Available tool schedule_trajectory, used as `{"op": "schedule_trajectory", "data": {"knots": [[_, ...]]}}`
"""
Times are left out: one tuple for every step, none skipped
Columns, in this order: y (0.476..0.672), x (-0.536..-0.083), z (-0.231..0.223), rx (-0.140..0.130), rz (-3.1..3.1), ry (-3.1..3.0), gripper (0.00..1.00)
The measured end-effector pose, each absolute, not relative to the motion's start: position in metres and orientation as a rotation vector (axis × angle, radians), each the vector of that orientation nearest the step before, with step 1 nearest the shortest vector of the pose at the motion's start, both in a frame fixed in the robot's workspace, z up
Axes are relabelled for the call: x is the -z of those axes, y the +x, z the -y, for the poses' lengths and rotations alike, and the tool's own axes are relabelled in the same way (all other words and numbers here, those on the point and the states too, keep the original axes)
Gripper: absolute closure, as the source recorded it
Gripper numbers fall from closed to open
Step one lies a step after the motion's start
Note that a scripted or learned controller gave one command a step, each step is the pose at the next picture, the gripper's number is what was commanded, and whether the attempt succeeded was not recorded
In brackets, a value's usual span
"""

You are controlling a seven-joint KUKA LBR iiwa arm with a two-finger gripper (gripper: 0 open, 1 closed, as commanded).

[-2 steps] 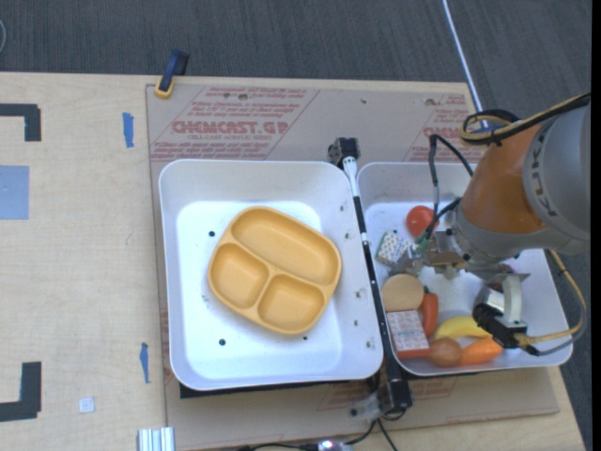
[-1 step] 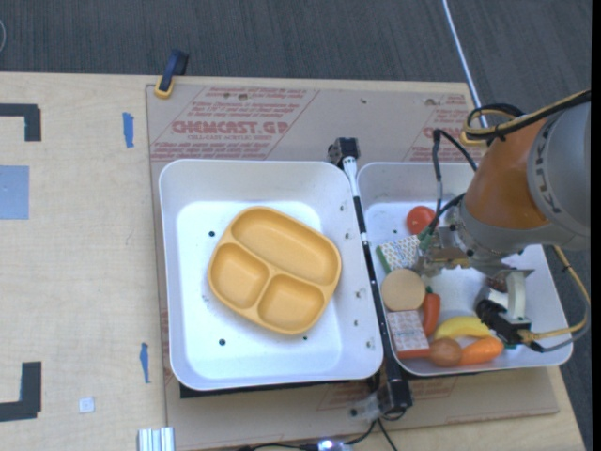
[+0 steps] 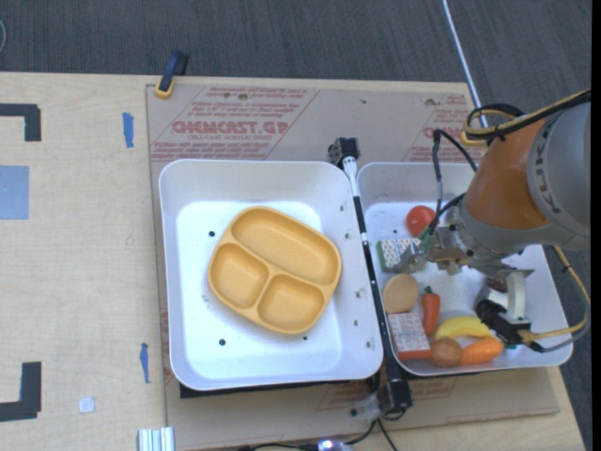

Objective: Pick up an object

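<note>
The board reads "GENCAST.GB" (red print), while the gripper's grasp state cannot be told.

Probably a robotics lab: pale wood worktop marked with blue tape and black corner marks, two white bins clamped over a printed board, loose cables, grey carpet.

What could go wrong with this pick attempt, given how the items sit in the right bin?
The items lie crowded along the near side of the right bin: the carrot, banana and orange piece touch or nearly touch, so a grasp may nudge neighbours or catch two at once. The gripper sits low between the tomato and the green-patterned packet; either could get pushed rather than lifted.
</note>
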State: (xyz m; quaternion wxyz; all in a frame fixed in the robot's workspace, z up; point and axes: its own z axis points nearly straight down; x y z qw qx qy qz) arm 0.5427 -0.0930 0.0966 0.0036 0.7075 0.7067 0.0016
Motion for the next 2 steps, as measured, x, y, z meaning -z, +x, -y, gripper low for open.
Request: {"op": "schedule_trajectory", "data": {"knots": [[0.557, -0.086, 0.094, -0.002, -2.221, 2.221, 0.00], [0.559, -0.097, 0.094, -0.006, -2.216, 2.216, 1.00]]}}
